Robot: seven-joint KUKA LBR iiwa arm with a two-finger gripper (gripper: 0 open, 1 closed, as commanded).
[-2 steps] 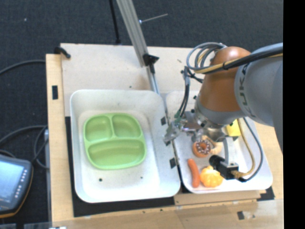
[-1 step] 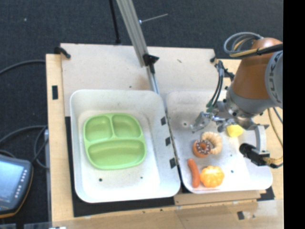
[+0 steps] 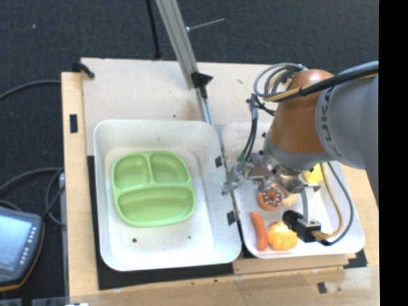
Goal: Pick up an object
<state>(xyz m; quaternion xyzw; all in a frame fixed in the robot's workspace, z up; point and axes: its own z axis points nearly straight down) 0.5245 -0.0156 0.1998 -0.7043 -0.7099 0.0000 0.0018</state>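
My gripper (image 3: 275,185) hangs low over the right bin (image 3: 233,134), under the arm's orange band (image 3: 297,123). Just below it lies a small round brown and orange object (image 3: 271,198), partly covered by the wrist; I cannot tell whether it is touched. Toward the bin's front lie an orange carrot-shaped piece (image 3: 259,230) and a lumpy orange-yellow object (image 3: 282,237). A yellow object (image 3: 313,174) peeks out at the arm's right side.
A green divided plate (image 3: 153,187) sits in the left bin (image 3: 105,139). A slanted metal bar (image 3: 182,40) rises behind the bins. Cables and a black part (image 3: 301,225) hang beside the wrist near the right bin's front.
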